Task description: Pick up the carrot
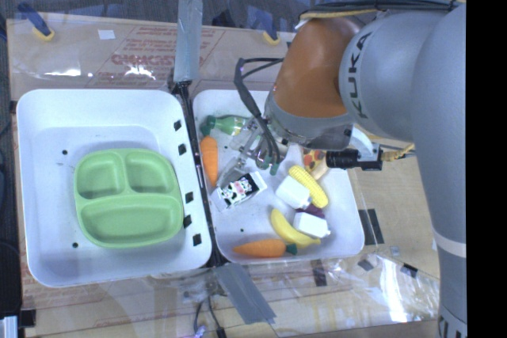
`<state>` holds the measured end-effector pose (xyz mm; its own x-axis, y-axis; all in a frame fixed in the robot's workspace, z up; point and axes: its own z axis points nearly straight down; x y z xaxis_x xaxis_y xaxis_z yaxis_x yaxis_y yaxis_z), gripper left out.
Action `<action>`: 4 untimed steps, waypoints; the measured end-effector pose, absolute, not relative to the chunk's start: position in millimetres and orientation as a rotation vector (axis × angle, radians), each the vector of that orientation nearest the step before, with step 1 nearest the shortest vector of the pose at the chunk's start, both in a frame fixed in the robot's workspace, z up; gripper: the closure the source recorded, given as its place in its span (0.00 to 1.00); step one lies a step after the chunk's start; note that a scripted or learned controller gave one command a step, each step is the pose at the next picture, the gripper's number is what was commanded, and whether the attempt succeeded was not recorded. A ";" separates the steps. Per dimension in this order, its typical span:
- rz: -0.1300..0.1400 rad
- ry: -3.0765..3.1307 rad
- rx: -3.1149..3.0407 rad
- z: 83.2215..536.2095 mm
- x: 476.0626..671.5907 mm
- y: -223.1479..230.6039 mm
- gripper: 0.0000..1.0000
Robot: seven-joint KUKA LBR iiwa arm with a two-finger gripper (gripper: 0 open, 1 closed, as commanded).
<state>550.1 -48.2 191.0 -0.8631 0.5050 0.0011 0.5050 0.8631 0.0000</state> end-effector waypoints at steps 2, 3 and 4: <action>0.003 -2.890 -1.217 105.9 609.4 -92.3 0.00; 0.002 -2.899 -1.203 118.2 611.4 -89.9 1.00; -0.006 -2.751 -1.519 193.9 583.7 34.7 1.00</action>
